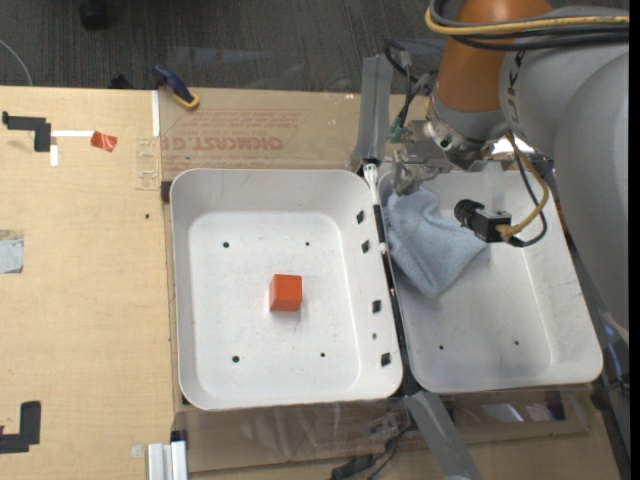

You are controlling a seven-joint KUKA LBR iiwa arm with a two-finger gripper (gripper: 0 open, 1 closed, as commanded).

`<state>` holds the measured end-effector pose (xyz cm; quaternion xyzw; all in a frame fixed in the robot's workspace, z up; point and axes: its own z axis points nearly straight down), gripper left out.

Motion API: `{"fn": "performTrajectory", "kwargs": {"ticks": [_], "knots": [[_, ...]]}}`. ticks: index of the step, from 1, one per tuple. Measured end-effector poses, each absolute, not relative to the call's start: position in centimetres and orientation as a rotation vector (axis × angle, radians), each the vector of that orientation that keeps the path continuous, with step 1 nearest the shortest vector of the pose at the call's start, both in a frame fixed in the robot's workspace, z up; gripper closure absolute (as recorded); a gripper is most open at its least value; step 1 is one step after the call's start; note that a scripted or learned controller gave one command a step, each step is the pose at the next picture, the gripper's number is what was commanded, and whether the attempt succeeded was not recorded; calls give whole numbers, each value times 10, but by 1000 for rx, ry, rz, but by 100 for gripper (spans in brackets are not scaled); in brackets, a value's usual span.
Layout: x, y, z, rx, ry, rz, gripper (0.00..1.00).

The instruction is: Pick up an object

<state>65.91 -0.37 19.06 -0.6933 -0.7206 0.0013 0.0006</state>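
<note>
Hanging above crumpled blue cloth (428,243).

One print can be read — red letters on the cardboard sheet (262,128) behind the bins. They stand upside down and mirrored, roughly "CHEMCIZT GE" — uncertain.

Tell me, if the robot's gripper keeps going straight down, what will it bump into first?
Most likely the blue cloth bunched in the right bin. The gripper sits right above it, though height is hard to judge.
</note>
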Motion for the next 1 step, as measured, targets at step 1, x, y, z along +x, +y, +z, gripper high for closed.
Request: {"fn": "performTrajectory", "kwargs": {"ticks": [1], "knots": [[660, -5, 199, -2179, -2262, 5, 100]]}}
